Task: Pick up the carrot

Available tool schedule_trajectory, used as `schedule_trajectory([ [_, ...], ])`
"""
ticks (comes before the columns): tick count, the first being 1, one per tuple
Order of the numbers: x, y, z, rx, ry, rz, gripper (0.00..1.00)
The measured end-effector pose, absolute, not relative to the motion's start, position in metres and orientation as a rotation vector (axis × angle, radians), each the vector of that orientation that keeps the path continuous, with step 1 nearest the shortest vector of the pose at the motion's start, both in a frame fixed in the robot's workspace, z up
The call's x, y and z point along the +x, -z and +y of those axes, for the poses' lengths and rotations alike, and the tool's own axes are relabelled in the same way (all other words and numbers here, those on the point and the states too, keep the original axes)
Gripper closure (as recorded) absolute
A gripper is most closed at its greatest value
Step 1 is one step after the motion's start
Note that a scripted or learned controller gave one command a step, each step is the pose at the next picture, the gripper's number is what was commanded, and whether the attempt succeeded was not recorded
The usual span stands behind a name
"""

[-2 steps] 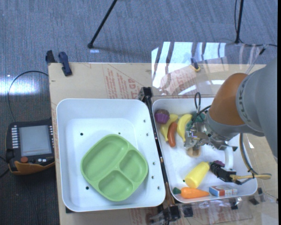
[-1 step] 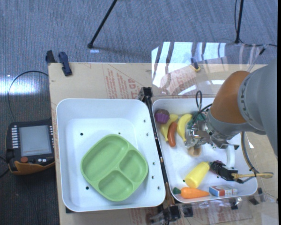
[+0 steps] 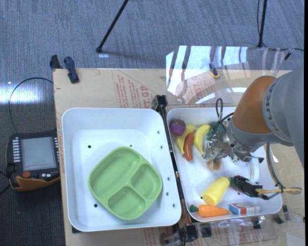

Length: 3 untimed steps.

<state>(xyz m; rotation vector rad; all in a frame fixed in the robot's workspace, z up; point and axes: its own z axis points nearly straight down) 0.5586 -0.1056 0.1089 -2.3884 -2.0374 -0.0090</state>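
Nearest the camera, along the front wall of the right bin (image 3: 192, 178): carrot (image 3: 213, 210), orange with a green tip, lying flat, tip pointing toward the left bin, well apart from the gripper. Just right of it, near but not clearly touching: small white box (image 3: 245, 208) with red and blue print. Just behind the carrot: yellow bottle (image 3: 216, 190), on its side, slanting up to the right.

In the left bin (image 3: 66, 137): green divided plate (image 3: 125, 183), three compartments, flat on the bin floor toward the front.

Mid-depth in the right bin: gripper (image 3: 214, 155), low over the bin floor; released or clenched, impossible to tell from this angle. Close beside it on the left: yellow banana (image 3: 201, 138). Further left: orange-red elongated piece (image 3: 189, 152) against a second yellow curved piece (image 3: 180, 143). Toward the back-left corner: purple rounded item (image 3: 177, 126). Above the gripper: grey arm (image 3: 290, 111), orange band (image 3: 254, 111) above the wrist, entering from the right.

On the floor left of the bench: teach pendant (image 3: 35, 158) with a dark cable.

Beyond the bins: brown cardboard sheet (image 3: 118, 86) with red print over the bench top; dark clamp (image 3: 70, 68) at its far-left corner; clear glossy sheet (image 3: 220, 65) with glare at far right.

Farthest: grey-blue carpet (image 3: 41, 24) and thin black stand legs (image 3: 115, 22).
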Motion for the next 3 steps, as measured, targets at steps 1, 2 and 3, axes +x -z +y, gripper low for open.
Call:
schedule_trajectory([
  [1,0.560,-0.189,0.010,-2.184,0.004,-2.258,1.00],
  [2,0.504,-0.185,-0.008,-2.559,-0.011,-1.810,1.00],
  [3,0.513,-0.185,0.051,-2.943,-0.012,-1.087,1.00],
])
